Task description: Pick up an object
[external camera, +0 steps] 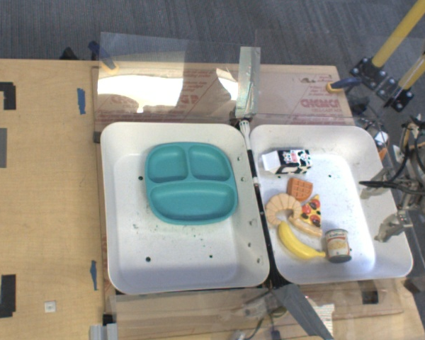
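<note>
1. The cardboard-topped bench (pixel 42 190) is carrying both bins side by side, with black tape marks lying along its left edge.
2. The left bin (pixel 120 261) is holding one thing, the teal plate.
3. The right bin (pixel 361 261) is sitting against the left bin's right wall and holding all the small toy foods, any of which could be picked up.
4. The teal plate (pixel 191 183), divided into three compartments, is lying flat in the upper middle of the left bin.
5. The gripper (pixel 395 222) is hanging among dark cables at the right bin's right rim, well apart from the toys. Whether it is wide or narrow I cannot tell, and nothing is showing in its grasp.
6. The banana (pixel 295 242) is lying near the right bin's front, curving toward the can.
7. The cow-patterned carton (pixel 287 161) is lying on its side near the bin's back.
8. The croissant (pixel 282 205) is resting just above the banana, touching the pizza slice.
9. The pizza slice (pixel 310 213) is lying to the croissant's right.
10. The waffle (pixel 299 188) is sitting between carton and pizza slice.
11. The can (pixel 337 246) is standing at the banana's right tip.
</note>
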You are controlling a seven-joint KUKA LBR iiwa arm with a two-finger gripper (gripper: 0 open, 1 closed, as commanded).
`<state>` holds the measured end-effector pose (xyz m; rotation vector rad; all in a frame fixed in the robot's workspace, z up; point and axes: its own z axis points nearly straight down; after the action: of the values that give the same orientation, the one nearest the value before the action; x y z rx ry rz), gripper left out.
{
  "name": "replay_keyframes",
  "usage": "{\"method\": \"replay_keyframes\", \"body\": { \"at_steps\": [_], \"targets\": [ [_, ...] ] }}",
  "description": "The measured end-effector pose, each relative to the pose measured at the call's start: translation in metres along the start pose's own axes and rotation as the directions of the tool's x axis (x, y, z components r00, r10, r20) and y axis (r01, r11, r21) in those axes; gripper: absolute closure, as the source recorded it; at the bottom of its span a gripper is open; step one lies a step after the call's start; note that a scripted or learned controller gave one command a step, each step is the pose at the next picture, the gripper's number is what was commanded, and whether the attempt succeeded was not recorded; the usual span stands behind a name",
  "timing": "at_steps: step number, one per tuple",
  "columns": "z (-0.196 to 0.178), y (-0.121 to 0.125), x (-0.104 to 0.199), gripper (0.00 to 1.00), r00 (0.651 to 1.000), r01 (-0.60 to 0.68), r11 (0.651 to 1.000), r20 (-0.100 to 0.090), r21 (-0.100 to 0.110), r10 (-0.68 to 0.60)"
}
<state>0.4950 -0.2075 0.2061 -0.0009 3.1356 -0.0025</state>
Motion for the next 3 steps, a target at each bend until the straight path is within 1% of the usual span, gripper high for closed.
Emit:
{"method": "replay_keyframes", "body": {
  "at_steps": [1, 2, 3],
  "targets": [
    [0.094, 0.011, -0.033, 0.0, 0.934, -0.357, 0.934, 0.007, 0.0, 0.357],
    [0.084, 0.012, -0.034, 1.0, 0.935, -0.354, 0.935, 0.008, 0.0, 0.353],
    [0.107, 0.095, -0.053, 1.0, 0.847, -0.532, 0.847, 0.022, -0.007, 0.532]
  ]
}}
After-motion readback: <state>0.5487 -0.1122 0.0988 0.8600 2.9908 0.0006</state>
